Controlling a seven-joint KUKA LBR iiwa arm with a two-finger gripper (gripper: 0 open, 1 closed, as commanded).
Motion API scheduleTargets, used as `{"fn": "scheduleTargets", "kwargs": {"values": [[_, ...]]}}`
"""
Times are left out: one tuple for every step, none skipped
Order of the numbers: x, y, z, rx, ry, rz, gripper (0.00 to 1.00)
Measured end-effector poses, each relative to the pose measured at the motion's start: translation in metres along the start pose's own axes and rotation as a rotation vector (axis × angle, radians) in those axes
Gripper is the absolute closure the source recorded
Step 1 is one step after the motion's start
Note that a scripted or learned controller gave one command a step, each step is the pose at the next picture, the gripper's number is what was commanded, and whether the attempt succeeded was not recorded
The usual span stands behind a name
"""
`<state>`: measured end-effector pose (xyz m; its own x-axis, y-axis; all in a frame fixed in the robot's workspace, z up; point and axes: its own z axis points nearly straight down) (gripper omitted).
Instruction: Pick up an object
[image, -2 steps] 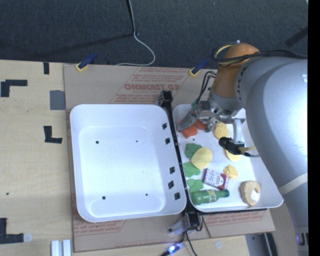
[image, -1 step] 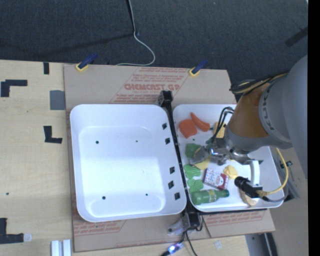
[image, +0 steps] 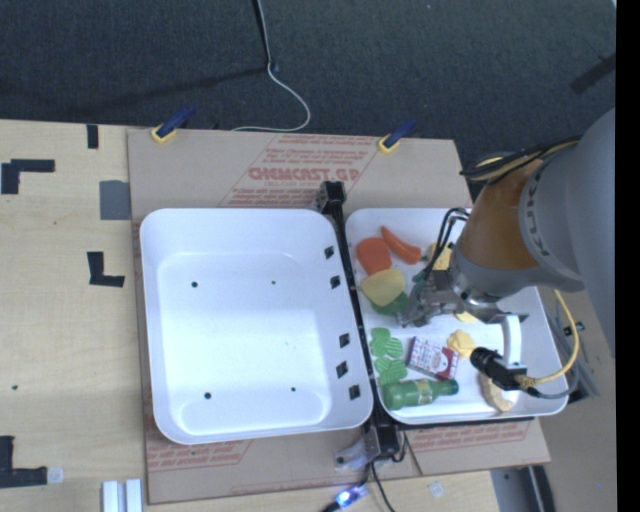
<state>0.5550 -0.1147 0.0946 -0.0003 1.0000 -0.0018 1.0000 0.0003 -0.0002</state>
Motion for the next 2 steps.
{"fn": "scheduleTargets", "kwargs": {"values": [[-0.0041,0.0783,-0.0016,-0.005,0.0,-0.003,1.0],[-0.0046,0.075,-0.001,0.001,0.001,-0.001,0.0]]}}
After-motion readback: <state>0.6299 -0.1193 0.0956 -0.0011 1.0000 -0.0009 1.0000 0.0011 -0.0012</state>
